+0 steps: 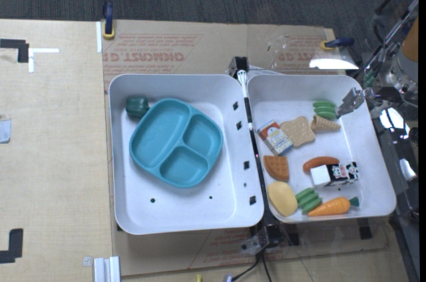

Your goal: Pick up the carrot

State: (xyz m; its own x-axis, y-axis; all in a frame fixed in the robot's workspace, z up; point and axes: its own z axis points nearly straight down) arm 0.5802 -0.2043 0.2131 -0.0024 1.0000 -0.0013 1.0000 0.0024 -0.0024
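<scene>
The carrot (331, 207) is orange with a small green tip. It lies flat in the near right corner of the right bin (373, 141), next to a green pod (307, 199). My gripper (350, 102) hangs over the far right rim of that bin, near a green bean piece (325, 108). It is well apart from the carrot, which lies toward the near edge from it. Nothing shows held in the gripper.
The right bin also holds a toast slice (297, 131), a small carton (275, 138), a waffle (277, 167), a sausage (321, 163), a black-and-white box (335, 173) and a yellow potato (282, 197). The left bin (120, 174) holds a blue divided plate (176, 142) and a dark green item (137, 106).
</scene>
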